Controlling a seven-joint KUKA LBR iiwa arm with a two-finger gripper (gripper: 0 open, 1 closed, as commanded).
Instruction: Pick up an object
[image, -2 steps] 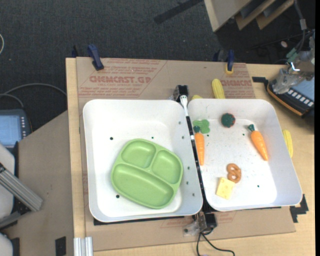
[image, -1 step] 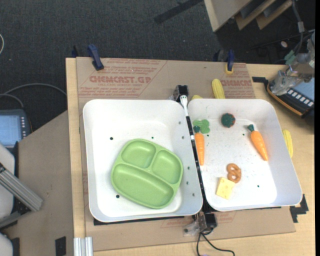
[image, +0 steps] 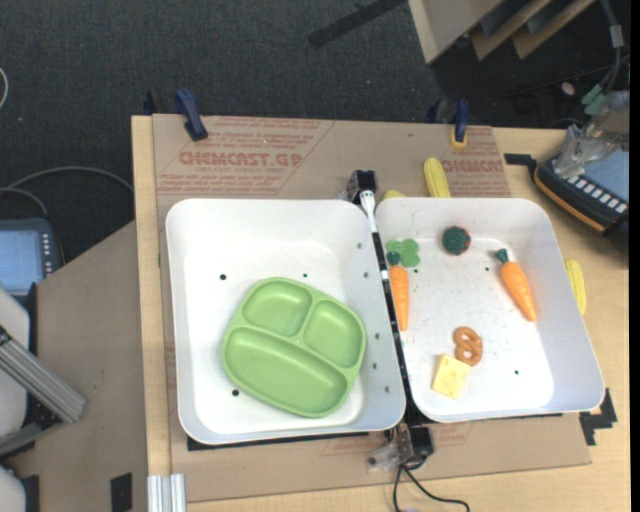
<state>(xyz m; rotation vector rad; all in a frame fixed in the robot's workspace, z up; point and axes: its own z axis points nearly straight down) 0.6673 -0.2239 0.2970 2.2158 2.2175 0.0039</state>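
The state of the hand, apart or together, could not be told, and nothing on the counter (image: 250, 150) had anything clamped on it or touching it from above.

Two white bins sat side by side on the brown counter, their inner edges touching along the middle of the frame. The left bin (image: 182, 300) held a green divided plate (image: 290, 345), lying flat and turned at a slant in the bin's lower half, with three compartments.

The things to pick lay in the right bin (image: 565, 340). One orange carrot (image: 399, 292) lay against the bin's left wall, pointing toward the bottom of the frame, with a small green leafy piece (image: 404, 250) just above it. A dark green round item (image: 456, 239) sat near the upper wall, apart from the rest. A second carrot (image: 518, 285) lay tilted on the right side of the bin, its green top toward the upper left. Lower down, near the middle of the bin, a brown pretzel (image: 467, 345) lay just above a yellow cheese wedge (image: 451, 376); the two were nearly touching.

Outside the bins, a yellow cob-like item (image: 436, 178) lay on the counter just above the right bin, and another yellow piece (image: 577, 285) showed beside that bin's right rim. Two blue clamps (image: 190, 112) gripped the counter's upper edge.
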